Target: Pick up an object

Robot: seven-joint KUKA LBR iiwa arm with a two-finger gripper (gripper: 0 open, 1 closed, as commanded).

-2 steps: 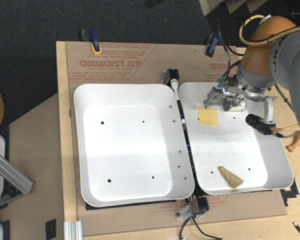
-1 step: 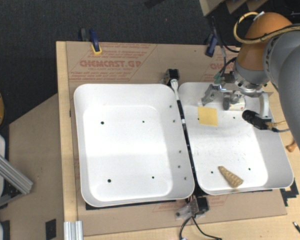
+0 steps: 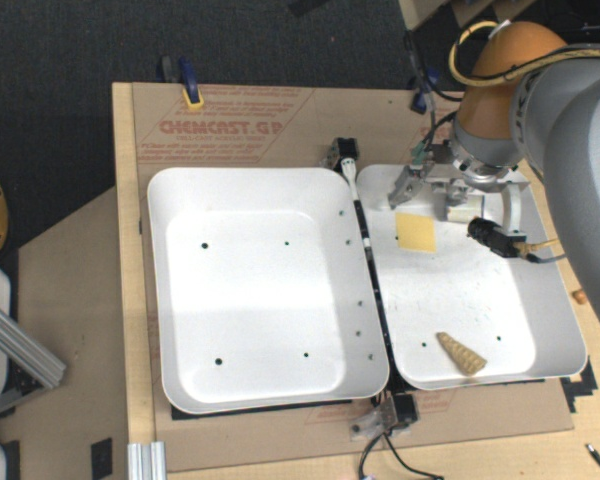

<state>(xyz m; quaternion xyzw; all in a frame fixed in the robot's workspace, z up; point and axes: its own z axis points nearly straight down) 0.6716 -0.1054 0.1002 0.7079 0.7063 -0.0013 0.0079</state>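
A flat yellow square piece (image 3: 416, 234) lies in the far part of the right bin (image 3: 540, 318). A tan cone-shaped piece (image 3: 462, 353) rests near that bin's front edge. My gripper (image 3: 423, 204) hangs at the bin's far end, just above and behind the yellow square. It stands open, one finger (image 3: 402, 190) to the left and one to the right, with nothing between them. The grey arm with its orange band (image 3: 500, 78) reaches in from the upper right.
The left bin (image 3: 170, 268) sits beside the right one, with a black divider strip (image 3: 365, 258) between them. Both rest on a cardboard sheet (image 3: 230, 118). A black cable connector (image 3: 495, 236) hangs by the wrist over the right bin.
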